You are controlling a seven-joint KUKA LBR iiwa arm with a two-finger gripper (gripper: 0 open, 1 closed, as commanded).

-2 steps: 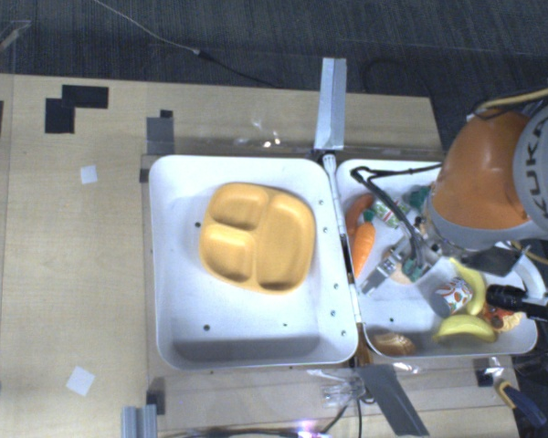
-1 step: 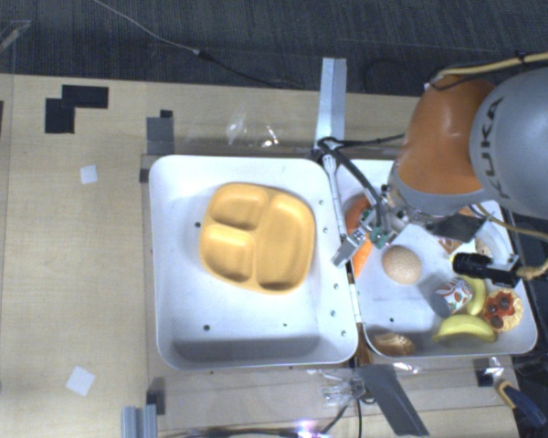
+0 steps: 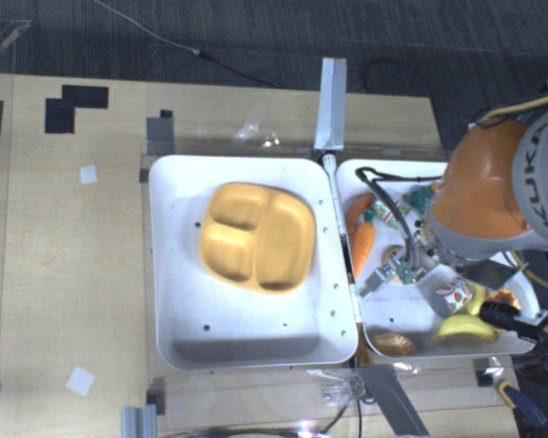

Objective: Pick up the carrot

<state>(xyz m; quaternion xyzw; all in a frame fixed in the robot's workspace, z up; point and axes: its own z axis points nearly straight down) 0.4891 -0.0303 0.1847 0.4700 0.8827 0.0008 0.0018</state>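
The carrot (image 3: 363,246) is a small orange cone lying lengthwise against the left wall of the right bin (image 3: 411,352). My gripper (image 3: 384,275) hangs low in that bin, just right of and slightly below the carrot's lower tip. I see nothing held in it. The grey arm with its orange band (image 3: 482,194) covers much of the bin's upper right.
A second reddish-orange piece (image 3: 356,209) lies just above the carrot. A banana (image 3: 467,328), a small printed can (image 3: 453,293) and a brown roll (image 3: 394,342) sit near the bin's front. The left bin (image 3: 178,331) holds a yellow divided plate (image 3: 258,236). Cables loop by the wrist.
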